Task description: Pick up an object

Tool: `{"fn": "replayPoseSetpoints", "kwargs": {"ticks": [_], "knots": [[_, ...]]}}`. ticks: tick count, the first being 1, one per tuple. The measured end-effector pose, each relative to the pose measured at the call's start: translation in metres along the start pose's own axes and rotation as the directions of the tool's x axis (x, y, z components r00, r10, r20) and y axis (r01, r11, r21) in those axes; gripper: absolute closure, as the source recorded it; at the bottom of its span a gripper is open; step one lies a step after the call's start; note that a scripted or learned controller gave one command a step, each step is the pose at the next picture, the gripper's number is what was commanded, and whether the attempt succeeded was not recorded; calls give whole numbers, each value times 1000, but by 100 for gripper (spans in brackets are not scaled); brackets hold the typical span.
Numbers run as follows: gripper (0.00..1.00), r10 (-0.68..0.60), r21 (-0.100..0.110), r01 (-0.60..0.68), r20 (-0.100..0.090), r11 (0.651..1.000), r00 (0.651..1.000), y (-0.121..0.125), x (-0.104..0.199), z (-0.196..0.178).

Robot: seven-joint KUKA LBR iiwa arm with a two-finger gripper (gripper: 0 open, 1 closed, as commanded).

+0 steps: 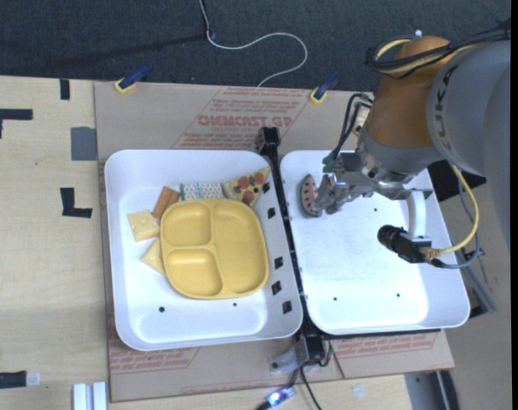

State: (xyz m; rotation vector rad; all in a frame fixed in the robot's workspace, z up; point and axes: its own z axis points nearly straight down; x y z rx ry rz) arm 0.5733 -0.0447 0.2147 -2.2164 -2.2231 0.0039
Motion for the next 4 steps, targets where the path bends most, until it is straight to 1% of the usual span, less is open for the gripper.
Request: {"fn": "replayPoseSetpoints", "kwargs": {"ticks": [1,2,3,4], "knots": [[100,-2,-3,2,-1,1000,1000,-6,35,-16],[100,3,1,-3,1,1000,1000,-24,30,-5],[100,1,-2,-1,0,1000,1000,-6,37,-5],[100,2,-1,-2,-1,1000,1000,-19,39,-16]]}}
